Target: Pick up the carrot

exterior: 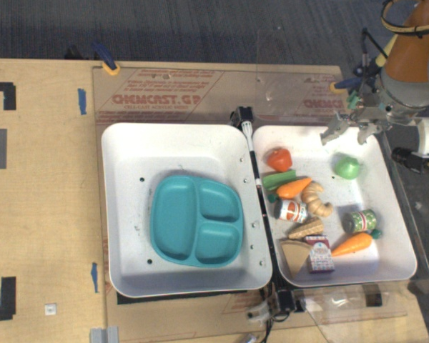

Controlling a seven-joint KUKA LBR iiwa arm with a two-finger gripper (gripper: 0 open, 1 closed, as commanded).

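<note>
An orange carrot point(352, 244) lies near the front right of the right bin point(399, 213), just below a green can point(361, 220). A second orange, carrot-like piece point(294, 188) rests mid-bin against a green stick point(277, 179). My gripper point(347, 134) hangs over the bin's back right corner, well behind both orange pieces. It is open, with its fingers point(332, 133) spread and nothing between them. A green ball point(347, 167) sits just in front of it.
The right bin also holds a red tomato point(278, 158), a small red-and-white can point(293, 211), a tan knobbly piece point(317, 203), a brown wedge point(294, 254) and a small box point(319, 254). A teal divided plate point(197, 220) lies in the left bin point(121, 191).
</note>
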